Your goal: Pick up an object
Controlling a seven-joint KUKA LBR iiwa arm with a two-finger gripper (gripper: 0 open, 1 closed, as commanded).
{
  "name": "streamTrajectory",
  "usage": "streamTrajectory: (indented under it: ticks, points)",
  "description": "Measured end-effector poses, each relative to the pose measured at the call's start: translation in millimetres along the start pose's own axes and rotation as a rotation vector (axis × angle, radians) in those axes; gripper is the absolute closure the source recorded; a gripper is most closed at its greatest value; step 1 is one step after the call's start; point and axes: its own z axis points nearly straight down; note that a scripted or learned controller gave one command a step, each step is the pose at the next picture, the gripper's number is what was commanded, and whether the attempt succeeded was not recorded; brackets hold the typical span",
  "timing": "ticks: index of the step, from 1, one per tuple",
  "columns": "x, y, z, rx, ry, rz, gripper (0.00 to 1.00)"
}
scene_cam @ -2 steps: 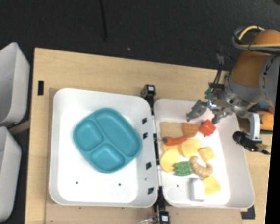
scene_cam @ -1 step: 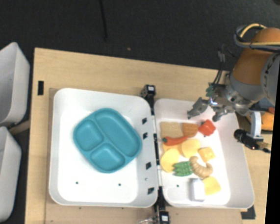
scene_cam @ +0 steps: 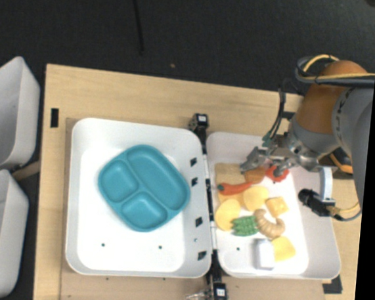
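Teal divided plate (scene_cam: pixel 144 187) lies alone in the left bin (scene_cam: pixel 77 234), near its middle, tilted cornerwise. Nothing else in that bin.

Right bin (scene_cam: pixel 322 255): toy food heaped along its left half, against the wall shared with the left bin. An orange carrot-like piece (scene_cam: pixel 238 188) lies with its long axis running left to right, slightly rising to the right. Below it, yellow lumps (scene_cam: pixel 256 199), a green piece (scene_cam: pixel 246 225), a tan curved piece (scene_cam: pixel 271 225), and a pale block (scene_cam: pixel 264 254) near the bin's front edge.

The gripper (scene_cam: pixel 265 161) hangs over the back part of the right bin, low, right at the top of the heap. The carrot lies just forward and left of it; a brownish piece (scene_cam: pixel 253 176) sits almost directly under it. Whether the claw is apart or together, cannot tell from here. Nothing visibly clamped.

Judgement: nearest pick is that brownish piece or the carrot. Crowded heap, little room between pieces; bin floor smooth and white.
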Motion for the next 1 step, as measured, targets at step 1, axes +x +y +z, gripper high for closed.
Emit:
streamTrajectory:
  ticks: [1]
  points:
    - [-0.8, 0.5, 50.4, -0.004, -0.001, 0.004, 0.0]
